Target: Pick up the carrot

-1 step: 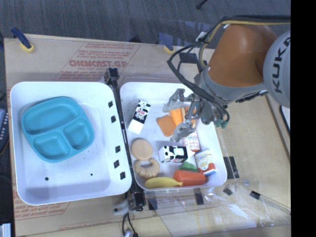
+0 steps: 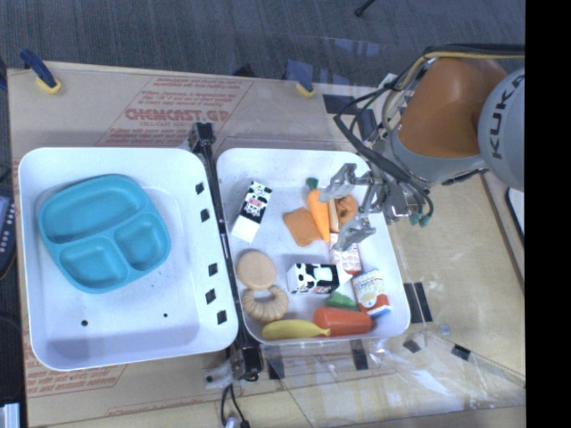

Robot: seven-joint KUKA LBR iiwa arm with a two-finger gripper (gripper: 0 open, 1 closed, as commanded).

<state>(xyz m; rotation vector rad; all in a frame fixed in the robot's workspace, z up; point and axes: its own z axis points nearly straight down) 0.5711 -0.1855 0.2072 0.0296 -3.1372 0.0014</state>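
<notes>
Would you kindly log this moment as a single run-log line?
claw: over right bin, open, beside carrot | carrot: lying in bin, not lifted | left bin: blue tray

Left bin (image 2: 53, 328) white; blue sectioned plate (image 2: 103, 230) inside. Right bin (image 2: 268, 163) white: orange carrot (image 2: 318, 212) with green top, two black-and-white cow-patterned cartons (image 2: 255, 208), tan cookie (image 2: 255, 268), yellow banana (image 2: 294, 329), red pepper (image 2: 343, 320). Arm (image 2: 464, 105) grey, orange-banded.
</notes>
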